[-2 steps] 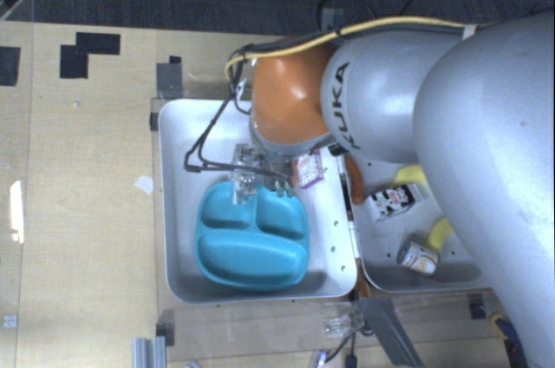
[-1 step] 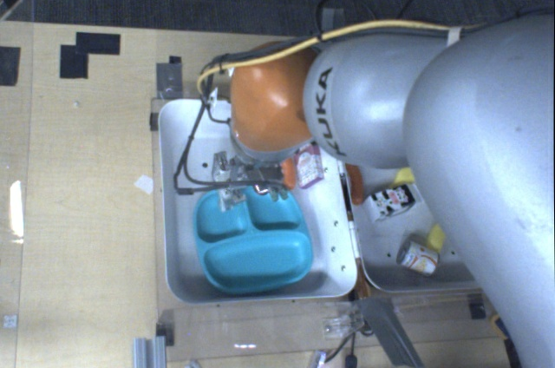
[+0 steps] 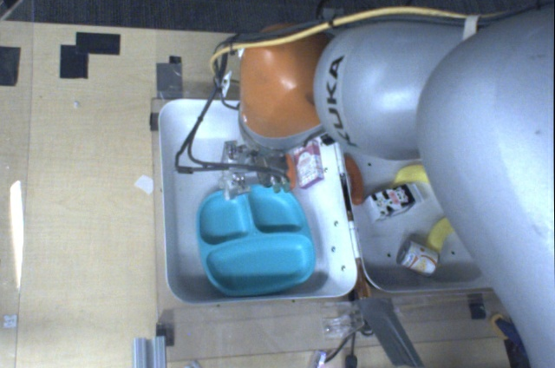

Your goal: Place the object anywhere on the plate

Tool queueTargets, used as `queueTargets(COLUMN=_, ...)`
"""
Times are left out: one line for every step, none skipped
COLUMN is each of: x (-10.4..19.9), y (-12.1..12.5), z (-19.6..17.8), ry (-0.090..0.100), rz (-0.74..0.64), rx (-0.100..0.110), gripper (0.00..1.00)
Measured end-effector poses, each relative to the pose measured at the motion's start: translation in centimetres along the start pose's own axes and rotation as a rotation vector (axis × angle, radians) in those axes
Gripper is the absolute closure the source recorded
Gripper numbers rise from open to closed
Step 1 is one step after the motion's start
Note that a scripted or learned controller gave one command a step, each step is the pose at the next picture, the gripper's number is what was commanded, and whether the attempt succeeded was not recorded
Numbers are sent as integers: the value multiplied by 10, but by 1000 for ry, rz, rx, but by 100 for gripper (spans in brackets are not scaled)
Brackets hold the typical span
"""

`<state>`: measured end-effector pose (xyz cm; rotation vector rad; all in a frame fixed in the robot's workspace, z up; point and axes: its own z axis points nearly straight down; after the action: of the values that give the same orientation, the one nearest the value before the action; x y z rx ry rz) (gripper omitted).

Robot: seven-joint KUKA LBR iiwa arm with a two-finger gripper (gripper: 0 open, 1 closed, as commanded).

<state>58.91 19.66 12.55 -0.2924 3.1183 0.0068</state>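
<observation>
A blue plate (image 3: pixel 256 245) with three compartments lies in the left white bin (image 3: pixel 178 210). My gripper (image 3: pixel 245 177) hangs just over the plate's far edge, under the orange wrist band. A small red and white packet (image 3: pixel 305 167) sits right beside the gripper, near the bin's right wall. Whether the packet is held or only lies there is hidden by the wrist.
The right bin (image 3: pixel 390 275) holds a black and white carton (image 3: pixel 392 201), a small can (image 3: pixel 419 258) and yellow pieces (image 3: pixel 414 175). The grey arm covers most of that bin. A black cable (image 3: pixel 195 145) loops over the left bin's far side.
</observation>
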Motion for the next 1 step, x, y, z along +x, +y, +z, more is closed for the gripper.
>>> queueTargets(x=-43, y=4, z=31, ry=-6, rz=-250, rx=-1, gripper=100)
